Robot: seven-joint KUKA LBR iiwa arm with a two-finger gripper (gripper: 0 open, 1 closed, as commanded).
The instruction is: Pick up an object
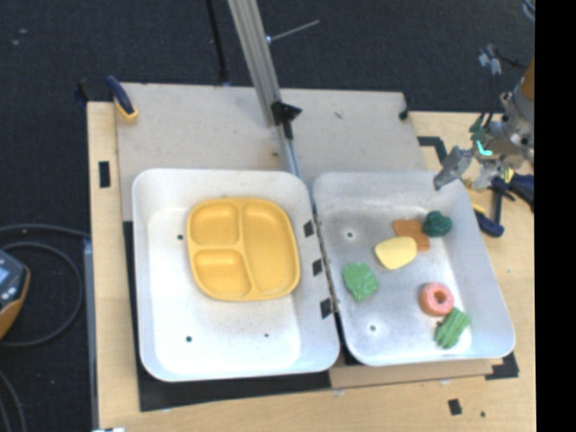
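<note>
While hand (466, 171) hangs over right bin (360, 196) rim, spread unclear; bench (207, 124) on dark carpet (54, 25).

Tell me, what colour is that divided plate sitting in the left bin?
Yellow. The divided plate shows plainly in the camera view from above, lying in the white left bin.

Yellow tray (243, 248); pink ring (436, 299); white bins (162, 331).

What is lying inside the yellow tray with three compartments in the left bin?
Nothing lies in the yellow tray: all three compartments show only their bare yellow floors. The tray rests flat in the left bin, and it covers the bin floor beneath it, so that patch cannot be seen.
</note>
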